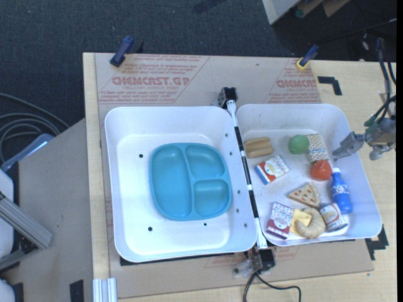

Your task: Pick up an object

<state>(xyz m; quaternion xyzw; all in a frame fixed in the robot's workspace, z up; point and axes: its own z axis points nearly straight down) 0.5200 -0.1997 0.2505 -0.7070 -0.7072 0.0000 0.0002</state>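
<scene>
Objects: toy food all piled in the right bin (362,222), none of it picked up
Nearest: donut (310,227), cheese wedge (302,218), red-and-white packet (280,219)
Middle: blue bottle (340,192), pizza slice (306,195), red tomato (320,169)
Farther: green ball (299,145), bread roll (258,147)
Left bin (119,168): blue divided plate (189,180)
Gripper (347,146): over the right bin's right rim, jaws kinda blurry, can't tell open or closed, nothing seen in them

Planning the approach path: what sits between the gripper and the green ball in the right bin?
In the camera view, a small patterned carton lies between the gripper and the green ball, right beside the ball. Bare bin floor separates carton and gripper.
</scene>
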